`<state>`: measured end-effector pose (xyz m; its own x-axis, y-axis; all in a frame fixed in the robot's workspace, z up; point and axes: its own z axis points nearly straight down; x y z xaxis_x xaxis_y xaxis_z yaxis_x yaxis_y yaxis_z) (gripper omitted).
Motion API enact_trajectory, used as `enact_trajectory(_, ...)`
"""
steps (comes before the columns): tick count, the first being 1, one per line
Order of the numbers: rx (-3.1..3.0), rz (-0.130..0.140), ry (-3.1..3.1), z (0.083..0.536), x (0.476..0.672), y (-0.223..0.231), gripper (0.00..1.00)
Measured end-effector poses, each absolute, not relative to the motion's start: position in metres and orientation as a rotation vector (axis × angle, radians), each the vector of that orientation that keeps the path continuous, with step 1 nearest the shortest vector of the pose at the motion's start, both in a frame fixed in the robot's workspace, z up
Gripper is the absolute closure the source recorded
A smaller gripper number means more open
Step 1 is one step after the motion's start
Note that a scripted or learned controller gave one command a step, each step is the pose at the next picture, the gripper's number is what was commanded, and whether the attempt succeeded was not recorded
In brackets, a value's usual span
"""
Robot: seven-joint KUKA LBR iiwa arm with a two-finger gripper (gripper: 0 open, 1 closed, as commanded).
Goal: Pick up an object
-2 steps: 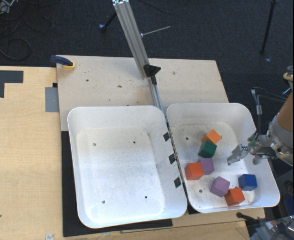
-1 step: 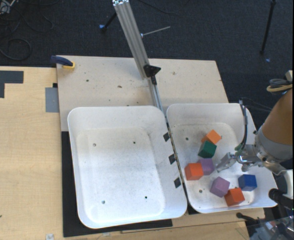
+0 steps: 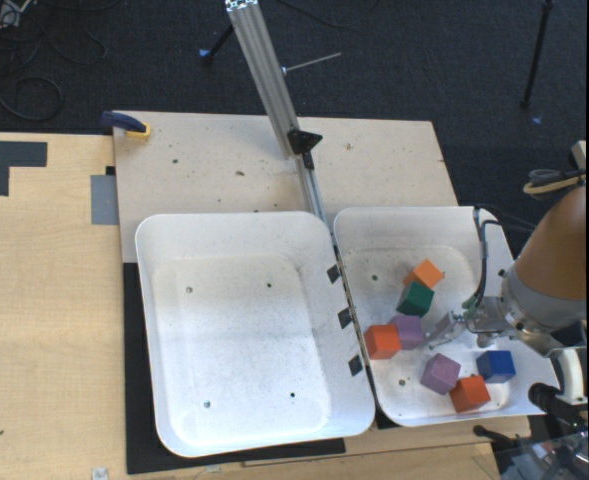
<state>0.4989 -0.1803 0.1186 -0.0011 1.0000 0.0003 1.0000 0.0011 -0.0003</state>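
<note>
The right bin holds several small cubes. An orange cube and a dark green cube lie near its middle. Below them a purple cube touches a red-orange cube. Nearer the front are a second purple cube, a blue cube and another red-orange cube. My gripper reaches in from the right and hangs low in this bin, just right of the first purple cube and above the second. No cube visibly sits in its grasp.
The left bin lies alongside, parted from the right one by a ridge with black clips. A slanted aluminium bar rises behind the bins. The arm's orange band overhangs the right bin's right wall.
</note>
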Motion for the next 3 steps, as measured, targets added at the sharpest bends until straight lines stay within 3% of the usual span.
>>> enact_trajectory(1, -2.228, 0.002, -2.208, 0.126, 0.498, -0.181, 1.00)
enact_trajectory(3, -2.222, -0.004, -2.226, 0.229, 0.495, -0.170, 1.00)
